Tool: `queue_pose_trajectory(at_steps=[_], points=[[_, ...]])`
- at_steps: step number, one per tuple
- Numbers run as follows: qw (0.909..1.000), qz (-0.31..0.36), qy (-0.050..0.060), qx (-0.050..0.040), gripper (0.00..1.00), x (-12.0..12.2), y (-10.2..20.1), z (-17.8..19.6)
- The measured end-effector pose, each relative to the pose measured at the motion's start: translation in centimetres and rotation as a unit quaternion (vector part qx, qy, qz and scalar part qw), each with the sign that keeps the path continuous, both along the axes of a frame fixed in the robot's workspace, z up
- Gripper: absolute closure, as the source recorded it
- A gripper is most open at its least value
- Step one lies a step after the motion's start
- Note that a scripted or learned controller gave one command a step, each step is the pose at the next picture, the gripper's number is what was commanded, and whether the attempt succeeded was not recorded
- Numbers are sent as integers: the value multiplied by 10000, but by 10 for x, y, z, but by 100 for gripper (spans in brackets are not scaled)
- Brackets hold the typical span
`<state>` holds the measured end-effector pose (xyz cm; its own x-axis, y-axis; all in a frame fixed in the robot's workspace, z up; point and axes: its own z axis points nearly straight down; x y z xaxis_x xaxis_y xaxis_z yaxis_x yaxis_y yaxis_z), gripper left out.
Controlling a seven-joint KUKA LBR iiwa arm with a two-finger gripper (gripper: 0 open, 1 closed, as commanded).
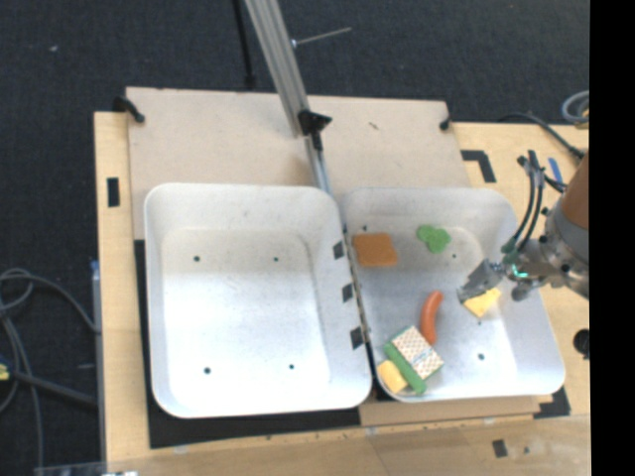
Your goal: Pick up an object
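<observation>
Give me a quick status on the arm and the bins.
Gripper low in the right bin, right at the yellow piece; grasp unconfirmed. Orange stick just beside. Brown block and green piece well apart.

I see open floor across the left bin (248,296); the right bin (526,355) is crowded around its middle, freer along its near-right corner.

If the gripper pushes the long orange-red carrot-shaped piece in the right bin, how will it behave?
The long orange-red carrot-shaped piece looks rounded and narrow, so it may roll sideways or pivot rather than slide straight. It seems small and probably light. It lies apart from its neighbours on the right bin floor, so nothing would stop it.
</observation>
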<state>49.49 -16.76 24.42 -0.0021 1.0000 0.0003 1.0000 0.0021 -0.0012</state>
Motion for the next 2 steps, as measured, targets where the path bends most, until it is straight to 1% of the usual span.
queue_pose_trajectory(at_steps=[1,2], points=[[10000,-12,-25,-6,0,1,0,2],[10000,-25,12,-2,0,2,6,-57]])
